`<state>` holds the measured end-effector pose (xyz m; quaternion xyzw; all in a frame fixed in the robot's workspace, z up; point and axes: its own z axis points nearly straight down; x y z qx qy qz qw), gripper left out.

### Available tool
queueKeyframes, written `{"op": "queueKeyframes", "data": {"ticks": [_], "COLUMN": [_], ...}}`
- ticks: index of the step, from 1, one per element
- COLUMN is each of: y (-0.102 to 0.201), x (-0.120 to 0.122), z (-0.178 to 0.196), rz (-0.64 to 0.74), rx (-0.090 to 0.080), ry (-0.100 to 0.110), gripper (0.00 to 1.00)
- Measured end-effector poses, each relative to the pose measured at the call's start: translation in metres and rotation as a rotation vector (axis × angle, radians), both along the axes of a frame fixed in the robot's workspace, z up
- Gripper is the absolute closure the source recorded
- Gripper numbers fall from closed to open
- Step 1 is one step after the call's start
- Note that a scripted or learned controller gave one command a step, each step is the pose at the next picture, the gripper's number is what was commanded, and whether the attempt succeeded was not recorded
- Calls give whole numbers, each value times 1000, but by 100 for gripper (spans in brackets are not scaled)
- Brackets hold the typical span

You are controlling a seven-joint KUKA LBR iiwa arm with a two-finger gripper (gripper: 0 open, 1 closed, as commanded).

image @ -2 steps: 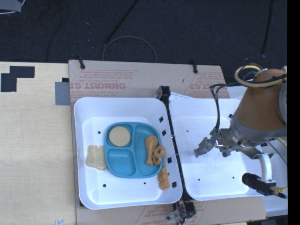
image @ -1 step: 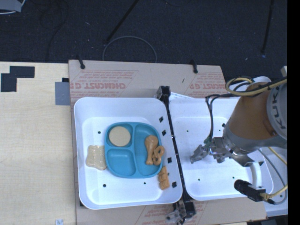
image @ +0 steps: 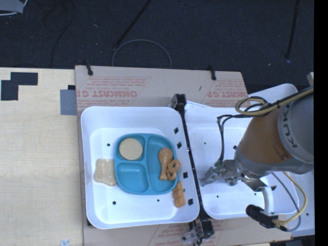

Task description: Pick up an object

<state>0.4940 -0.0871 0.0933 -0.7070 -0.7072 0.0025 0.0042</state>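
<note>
Grey metal gripper [image: 211, 177] seen low over right bin [image: 225, 209]; finger spacing cannot be told, nothing seen held. Glossy blue compartment tray [image: 138, 181] lies left of gripper in left bin [image: 97, 122]. Knobbly tan pretzel [image: 168, 164] and round beige cookie [image: 130, 148] sit in tray; pale biscuit [image: 105, 171] beyond its far side.

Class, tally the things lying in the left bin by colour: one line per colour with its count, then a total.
Blue: 1, the divided tray
Tan or brown: 3, the round biscuit, the twisted pretzel piece, the small piece by the tray's edge
Cream: 1, the pale piece left of the tray
Total: 5
</note>
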Motion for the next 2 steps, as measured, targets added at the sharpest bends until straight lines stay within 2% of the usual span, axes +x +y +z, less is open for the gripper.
{"op": "queueKeyframes", "data": {"ticks": [1, 2], "y": [-2, -9], "x": [1, -7], "z": [13, 63], "rz": [-7, -5], "rx": [0, -2], "ry": [-2, -10], "gripper": [100, 100]}}
